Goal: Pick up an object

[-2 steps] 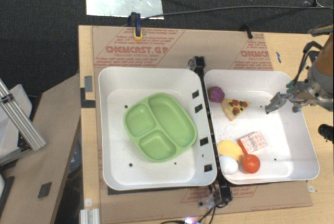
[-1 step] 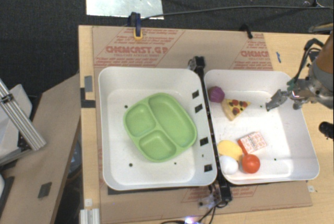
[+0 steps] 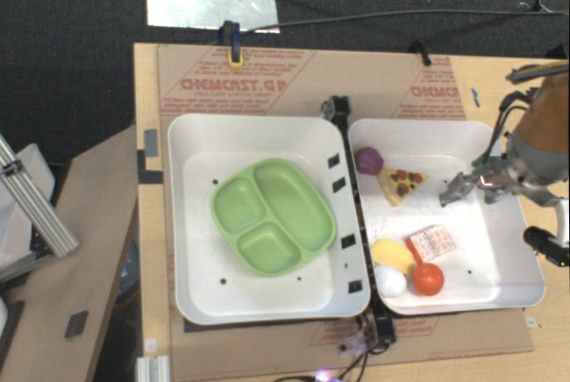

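You have two shallow white bins side by side on the bench: the left bin (image 3: 191, 193) holds a light green plastic plate with three compartments (image 3: 272, 216), lying near the bin's middle, and the right bin (image 3: 499, 282) holds all the small items you could pick. Taking the right bin as a clock face, a round purple plastic fruit (image 3: 369, 161) sits at about ten o'clock near the dividing wall, and a triangular toy pizza slice with red toppings (image 3: 403, 183) lies just beside it, toward eleven. Lower down, a small red-and-white rectangular packet (image 3: 431, 242) lies at about six o'clock, tilted. At seven o'clock you see a yellow rounded toy (image 3: 392, 254), with a white egg-shaped piece (image 3: 389, 280) touching it from below and a red tomato-like ball (image 3: 428, 280) just beside both, close under the packet. The grey arm with its orange band enters from three o'clock, and its two-finger gripper (image 3: 456, 190) hovers over the bin floor at about two o'clock, pointing toward nine, near the pizza slice but apart from it. The fingers are too small and dark for you to judge their spread, so I cannot tell whether they are parted or together; nothing is visible between them.
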### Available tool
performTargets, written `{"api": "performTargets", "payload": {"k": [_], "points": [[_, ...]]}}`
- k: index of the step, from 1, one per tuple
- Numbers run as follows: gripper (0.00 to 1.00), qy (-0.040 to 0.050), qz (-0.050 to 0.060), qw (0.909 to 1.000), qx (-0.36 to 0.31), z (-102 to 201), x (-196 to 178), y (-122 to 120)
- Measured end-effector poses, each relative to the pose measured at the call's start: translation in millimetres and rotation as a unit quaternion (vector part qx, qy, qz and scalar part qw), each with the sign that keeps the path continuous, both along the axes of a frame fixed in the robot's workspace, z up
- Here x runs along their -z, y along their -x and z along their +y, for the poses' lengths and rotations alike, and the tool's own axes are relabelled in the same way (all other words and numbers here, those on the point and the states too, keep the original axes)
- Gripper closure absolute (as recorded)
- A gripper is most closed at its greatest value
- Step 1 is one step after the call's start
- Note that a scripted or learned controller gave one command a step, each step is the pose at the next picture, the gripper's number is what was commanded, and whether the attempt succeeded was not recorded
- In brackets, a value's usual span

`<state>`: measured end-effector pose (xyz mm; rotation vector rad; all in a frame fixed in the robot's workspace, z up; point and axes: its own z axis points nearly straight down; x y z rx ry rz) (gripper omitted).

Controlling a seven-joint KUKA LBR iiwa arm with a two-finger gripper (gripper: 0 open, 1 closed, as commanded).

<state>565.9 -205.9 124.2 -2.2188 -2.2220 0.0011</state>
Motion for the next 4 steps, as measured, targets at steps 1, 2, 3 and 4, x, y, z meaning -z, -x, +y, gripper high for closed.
{"api": "performTargets", "payload": {"k": [1, 2, 3, 4], "points": [[0.0, 0.0002, -0.001, 1.0, 0.0, 0.5, 41.6, -0.4], [1.0, 0.001, -0.003, 1.0, 0.0, 0.1, 28.4, -1.9], [1.0, 0.001, -0.003, 1.0, -0.001, 0.6, -16.1, 1.3], [1.0, 0.0015, -0.005, 1.0, -0.002, 2.8, -79.6, 4.2]]}}
